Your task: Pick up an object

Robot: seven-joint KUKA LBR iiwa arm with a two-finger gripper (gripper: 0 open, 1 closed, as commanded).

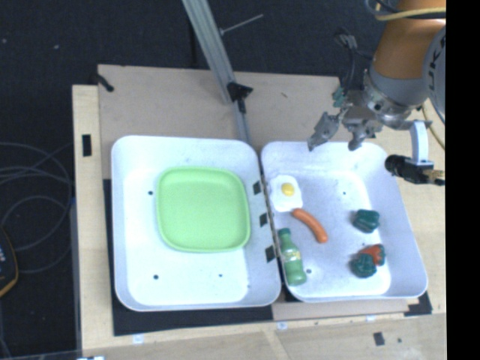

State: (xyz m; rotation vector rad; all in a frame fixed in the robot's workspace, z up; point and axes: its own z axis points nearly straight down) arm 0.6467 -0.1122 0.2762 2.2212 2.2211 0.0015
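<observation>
While the grey arm's pincer (pixel 335 135) hangs spread wide and empty over the far rim of the right-hand shallow white bin (pixel 397 201), every candidate lies nearer in that bin: a flat fried-egg toy (pixel 286 193), an orange sausage (pixel 310 224), a green plastic bottle (pixel 291 256) along the left wall, and two dark-green lumps (pixel 367 220) at right. Spread jaws suit a descent, I judge. A pale-green square plate (pixel 202 208) fills the left bin (pixel 135 163).
</observation>
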